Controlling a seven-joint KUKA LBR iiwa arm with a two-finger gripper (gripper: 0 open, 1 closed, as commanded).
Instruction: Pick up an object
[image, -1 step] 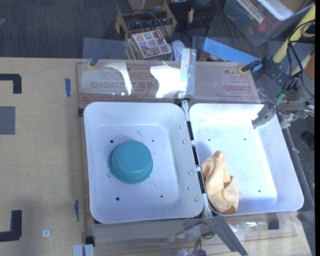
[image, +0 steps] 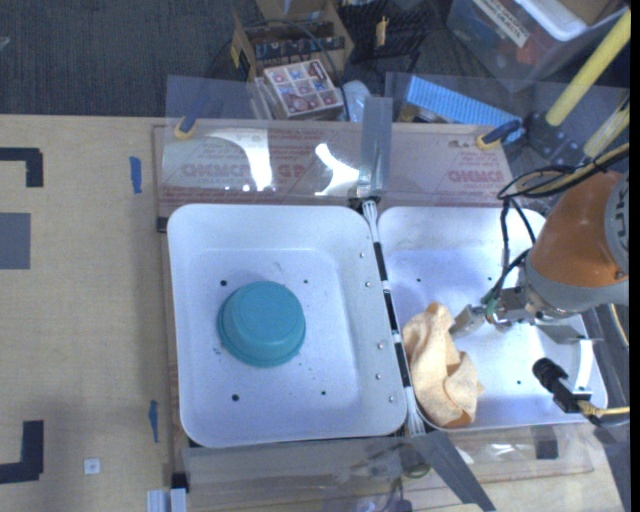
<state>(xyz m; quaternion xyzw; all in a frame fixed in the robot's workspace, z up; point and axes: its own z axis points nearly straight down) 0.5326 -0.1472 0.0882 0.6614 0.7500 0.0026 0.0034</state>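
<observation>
A crumpled pale-yellow cloth (image: 443, 362) lies heaped in the right bin (image: 560, 405), against its left wall; the gripper (image: 468, 320) hangs just beside the cloth's upper right; its grasp cannot be told; a teal bowl (image: 262, 322) sits upturned in the left bin (image: 200, 240).

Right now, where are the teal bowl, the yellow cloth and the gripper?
Teal bowl (image: 262, 322): camera view, centre of its upturned base, in the left bin.
Yellow cloth (image: 441, 364): camera view, middle of the crumpled folds, right bin's left side.
Gripper (image: 467, 320): camera view, at the fingertips beside the cloth's upper edge.
</observation>
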